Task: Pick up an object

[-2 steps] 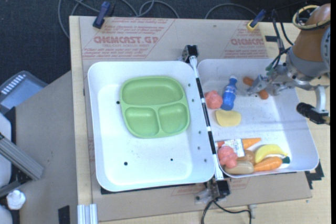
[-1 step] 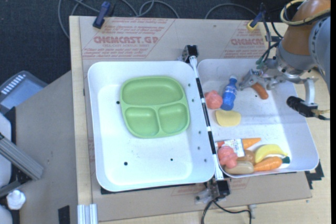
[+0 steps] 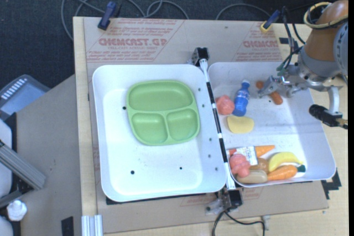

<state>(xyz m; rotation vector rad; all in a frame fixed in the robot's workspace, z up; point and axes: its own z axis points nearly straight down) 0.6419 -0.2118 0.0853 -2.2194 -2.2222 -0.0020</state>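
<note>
Orange toy sausage (image 3: 276, 98), right bin (image 3: 310, 135): light, rigid, slick plastic, judged; grasp across its middle. Gripper (image 3: 272, 88) just above it, opening indiscernible.

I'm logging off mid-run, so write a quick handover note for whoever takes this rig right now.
Gripper: low in the right bin near its far edge, beside a small orange piece; nothing visibly held.
Right bin: blue bottle, pink ball, yellow piece mid-bin; near corner holds a pile with banana, carrot and other toy foods.
Left bin: green divided tray.
Done: no object lifted yet.
Left: grasp and raise one object.
</note>
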